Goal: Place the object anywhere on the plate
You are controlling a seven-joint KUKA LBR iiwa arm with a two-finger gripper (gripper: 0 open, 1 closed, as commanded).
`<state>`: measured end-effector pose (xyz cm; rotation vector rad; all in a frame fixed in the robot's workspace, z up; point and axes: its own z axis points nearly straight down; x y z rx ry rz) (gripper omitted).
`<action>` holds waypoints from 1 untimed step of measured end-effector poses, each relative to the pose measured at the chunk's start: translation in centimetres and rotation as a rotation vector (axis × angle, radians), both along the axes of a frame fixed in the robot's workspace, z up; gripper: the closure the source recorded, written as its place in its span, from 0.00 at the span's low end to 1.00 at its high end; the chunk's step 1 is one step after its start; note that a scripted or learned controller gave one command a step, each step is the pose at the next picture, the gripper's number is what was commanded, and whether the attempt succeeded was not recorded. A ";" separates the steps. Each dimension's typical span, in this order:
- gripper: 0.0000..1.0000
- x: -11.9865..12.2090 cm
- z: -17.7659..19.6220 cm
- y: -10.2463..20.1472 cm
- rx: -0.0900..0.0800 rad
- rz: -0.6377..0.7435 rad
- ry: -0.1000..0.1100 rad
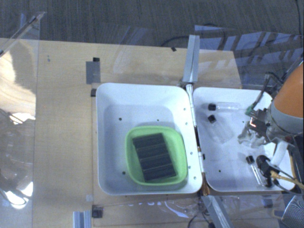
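A green plate (178, 148) sits in the front half of the left bin (109, 127). A dark ribbed rectangular block (153, 156) lies flat on the plate, slightly turned. My gripper (251, 129) hangs over the right side of the right bin (223, 175), well away from the plate, below the grey wrist and orange band. I see nothing held in it.
The right bin holds a clear tube with a black cap (212, 107) at the back, a second black-capped tube (212, 118) just in front of it, and a third small capped tube (250, 159) near the front right. A metal divider post (192, 61) stands behind the bins.
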<state>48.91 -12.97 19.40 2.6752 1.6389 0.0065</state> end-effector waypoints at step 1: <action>1.00 0.0 4.3 8.9 0.001 0.117 -0.002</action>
